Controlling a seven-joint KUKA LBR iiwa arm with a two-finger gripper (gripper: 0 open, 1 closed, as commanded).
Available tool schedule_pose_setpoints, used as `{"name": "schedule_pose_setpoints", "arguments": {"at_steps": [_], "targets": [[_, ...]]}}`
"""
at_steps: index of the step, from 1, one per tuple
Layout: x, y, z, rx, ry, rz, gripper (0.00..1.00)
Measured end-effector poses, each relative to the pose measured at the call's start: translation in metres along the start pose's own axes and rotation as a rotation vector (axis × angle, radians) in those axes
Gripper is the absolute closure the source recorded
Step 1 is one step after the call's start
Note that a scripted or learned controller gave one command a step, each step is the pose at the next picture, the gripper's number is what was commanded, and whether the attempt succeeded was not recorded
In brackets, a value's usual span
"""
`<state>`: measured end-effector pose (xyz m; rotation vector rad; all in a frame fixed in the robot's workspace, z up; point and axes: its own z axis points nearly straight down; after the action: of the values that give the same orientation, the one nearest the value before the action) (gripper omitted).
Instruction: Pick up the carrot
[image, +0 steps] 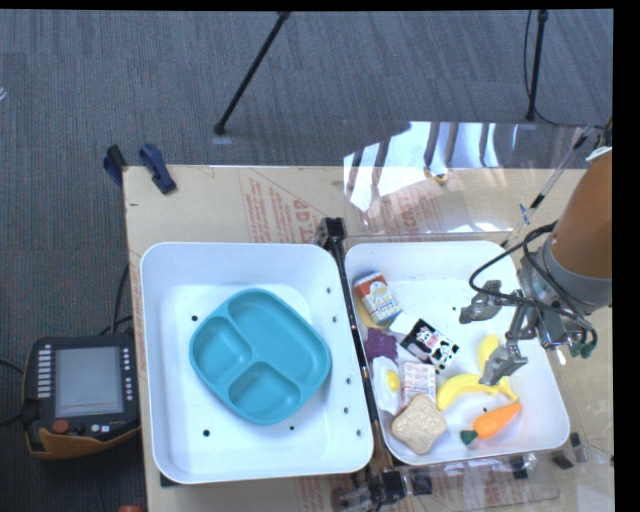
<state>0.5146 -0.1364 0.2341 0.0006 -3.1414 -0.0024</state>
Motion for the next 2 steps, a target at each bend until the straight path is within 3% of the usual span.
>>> {"name": "schedule_pose_setpoints", "arguments": {"at_steps": [1,2], "targets": [[0.030,-0.017,0.123,-0.005,0.014,-0.101,0.00],[0.027,-0.027,0.137,-0.002,-0.017,0.134,0.00]]}}
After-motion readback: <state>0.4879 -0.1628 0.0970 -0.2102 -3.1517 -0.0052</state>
